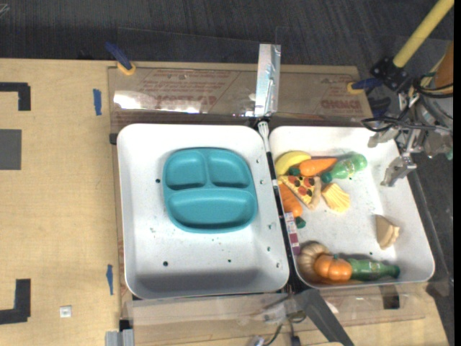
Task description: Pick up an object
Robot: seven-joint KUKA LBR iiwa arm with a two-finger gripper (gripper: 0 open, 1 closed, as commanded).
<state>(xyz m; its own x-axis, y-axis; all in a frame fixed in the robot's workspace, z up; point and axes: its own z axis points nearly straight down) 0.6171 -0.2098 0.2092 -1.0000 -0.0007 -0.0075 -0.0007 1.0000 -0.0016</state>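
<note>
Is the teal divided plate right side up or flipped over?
Right side up: the teal divided plate shows its three hollow compartments facing the camera, flat in the left bin.

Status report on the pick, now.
Gripper over right bin's upper right edge, nothing seen between fingers. Toy food piled along left wall; tan piece lies alone, nearest. Teal plate in left bin.

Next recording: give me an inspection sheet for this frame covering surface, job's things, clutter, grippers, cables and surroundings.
Surface: wooden bench bearing a left bin and a right bin.
Job's things: toy food in the right bin: banana, carrot, pizza slice, green bottle, tan piece.
Clutter: teal divided plate in the left bin.
Grippers: gripper over the right bin's far right edge; jaws' state unclear.
Cables: dark cables near the arm.
Surroundings: blue tape, black floor marks.
</note>
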